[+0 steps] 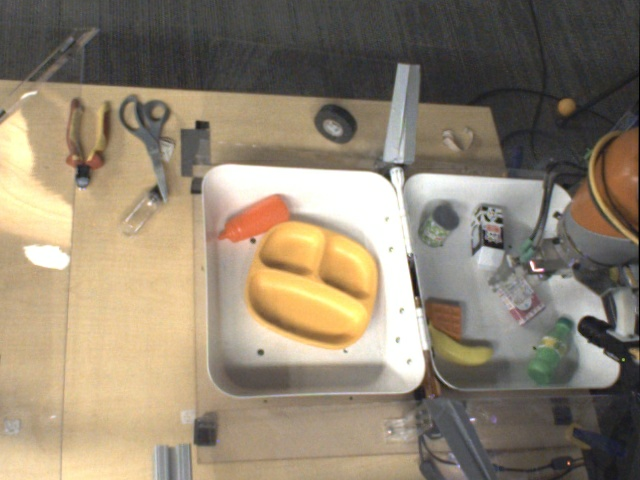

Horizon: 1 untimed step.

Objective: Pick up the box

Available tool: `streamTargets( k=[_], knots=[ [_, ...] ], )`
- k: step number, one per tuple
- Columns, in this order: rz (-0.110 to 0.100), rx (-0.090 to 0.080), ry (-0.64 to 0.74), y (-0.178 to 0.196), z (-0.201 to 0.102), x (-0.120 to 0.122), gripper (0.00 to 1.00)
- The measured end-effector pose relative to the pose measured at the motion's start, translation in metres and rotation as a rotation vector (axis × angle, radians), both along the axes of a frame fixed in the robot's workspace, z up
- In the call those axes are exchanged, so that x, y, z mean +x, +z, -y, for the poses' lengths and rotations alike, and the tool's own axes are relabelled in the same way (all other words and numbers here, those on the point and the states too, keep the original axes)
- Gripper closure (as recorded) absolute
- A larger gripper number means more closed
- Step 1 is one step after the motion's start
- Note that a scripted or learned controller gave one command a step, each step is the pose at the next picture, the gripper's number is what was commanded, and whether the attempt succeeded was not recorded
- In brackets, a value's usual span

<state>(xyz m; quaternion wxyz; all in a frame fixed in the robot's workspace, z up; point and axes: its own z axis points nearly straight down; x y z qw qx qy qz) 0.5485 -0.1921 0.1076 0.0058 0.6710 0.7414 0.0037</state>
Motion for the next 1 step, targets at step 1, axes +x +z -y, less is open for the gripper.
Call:
streamTargets(
  k=[1],
  knots=[
    [-0.007, 0.003, -0.133, 0.1014, -0.053, -0.0135, 1.0]
  ],
)
